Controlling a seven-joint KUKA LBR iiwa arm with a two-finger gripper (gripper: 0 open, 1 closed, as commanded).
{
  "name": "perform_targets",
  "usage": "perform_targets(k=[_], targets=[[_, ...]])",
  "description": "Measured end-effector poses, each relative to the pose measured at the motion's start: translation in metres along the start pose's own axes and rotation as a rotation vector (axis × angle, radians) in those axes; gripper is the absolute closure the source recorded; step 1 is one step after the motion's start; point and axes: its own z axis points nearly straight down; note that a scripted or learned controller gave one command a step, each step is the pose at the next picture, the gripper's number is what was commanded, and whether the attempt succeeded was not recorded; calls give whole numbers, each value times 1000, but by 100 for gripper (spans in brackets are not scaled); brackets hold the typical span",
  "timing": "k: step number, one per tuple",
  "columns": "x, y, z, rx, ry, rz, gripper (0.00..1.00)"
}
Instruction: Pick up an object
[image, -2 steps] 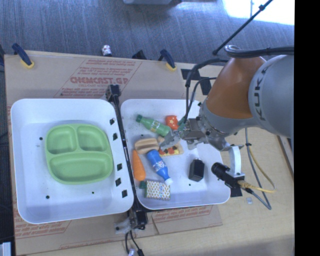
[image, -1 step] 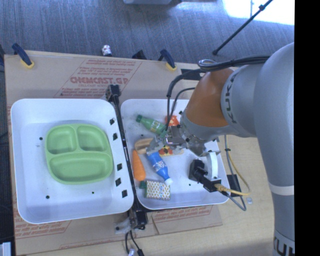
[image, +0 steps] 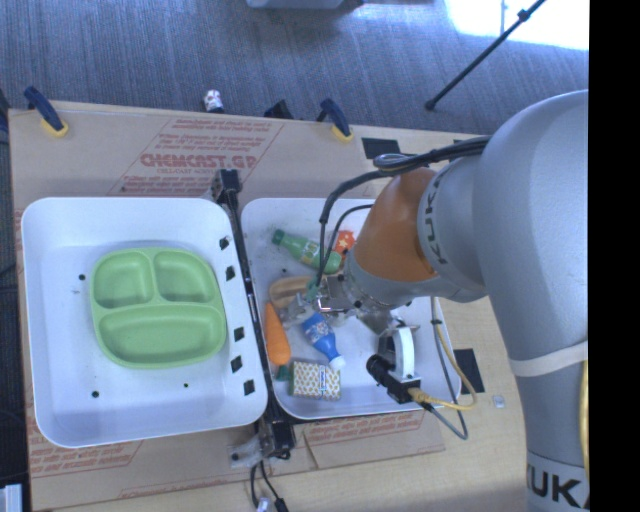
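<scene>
Green divided plate (image: 157, 305) lies in the left bin (image: 50, 330). Centre frame, in the right bin (image: 262, 225), an orange carrot (image: 277, 335) and a blue bottle (image: 321, 338) lie just left of and below my gripper (image: 335, 298); a green bottle (image: 305, 249) lies above. My wrist hides my grip; I cannot tell its state.

left bin (image: 50, 330): wide open around the green plate (image: 157, 305) | right bin (image: 262, 222): crowded, arm (image: 420, 240) over its middle | carrot (image: 277, 335) hugs left wall | packet (image: 316, 380) at near edge | bottle (image: 305, 248) toward far edge
</scene>
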Motion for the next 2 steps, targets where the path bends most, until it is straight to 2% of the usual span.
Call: perform_targets(k=[1,2], targets=[[0,0,-10,2,0,-4,100],[34,8,-167,-5,-1,0,100]])
